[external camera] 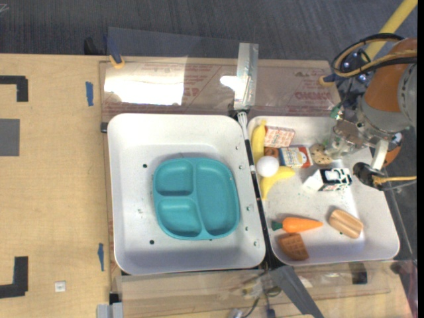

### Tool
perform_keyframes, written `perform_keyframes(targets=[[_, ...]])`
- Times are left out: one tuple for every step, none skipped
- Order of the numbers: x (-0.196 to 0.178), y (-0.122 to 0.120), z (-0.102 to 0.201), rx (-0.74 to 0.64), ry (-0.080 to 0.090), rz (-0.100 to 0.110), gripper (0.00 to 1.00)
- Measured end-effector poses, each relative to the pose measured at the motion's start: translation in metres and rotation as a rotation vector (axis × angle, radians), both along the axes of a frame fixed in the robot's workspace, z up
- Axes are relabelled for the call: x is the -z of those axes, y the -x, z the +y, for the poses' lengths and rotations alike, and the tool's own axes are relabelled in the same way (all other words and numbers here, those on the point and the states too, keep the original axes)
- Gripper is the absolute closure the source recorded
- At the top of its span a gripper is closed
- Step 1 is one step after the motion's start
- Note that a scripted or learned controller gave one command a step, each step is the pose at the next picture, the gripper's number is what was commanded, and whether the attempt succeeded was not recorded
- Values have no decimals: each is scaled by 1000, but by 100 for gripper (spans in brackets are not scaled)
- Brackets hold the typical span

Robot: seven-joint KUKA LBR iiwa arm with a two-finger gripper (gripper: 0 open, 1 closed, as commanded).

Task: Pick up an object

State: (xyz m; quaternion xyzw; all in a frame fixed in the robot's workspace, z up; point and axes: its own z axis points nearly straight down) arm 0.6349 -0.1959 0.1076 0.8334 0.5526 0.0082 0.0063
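While the arm reaches in from the right, this is how the bench lies:

Left bin [126, 177]: white, holding a teal divided plate [196, 197] with three compartments.

Right bin [381, 240]: white, crowded with small things.

Along its left wall: a yellow banana [260, 141], a white ball [267, 167] just below it.

Middle: two small printed boxes [285, 146], red and white, writing too small to read; a black-and-white item [334, 177].

Front: an orange carrot [301, 225], a tan bread roll [346, 222], a brown block [293, 246].

Hand [344, 141]: above the right bin's far right corner, near a small tan die [322, 155]; whether it is wide or narrow cannot be told, and nothing is seen held.

Behind the bins: clear sheeting [199, 78] with faint red lettering, unreadable.
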Motion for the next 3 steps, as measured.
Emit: perform_keyframes(targets=[[2,1,0,0,0,3,0],[20,-21,-2,19,-14,16,0],[8,-21,-5,18,-5,13,100]])
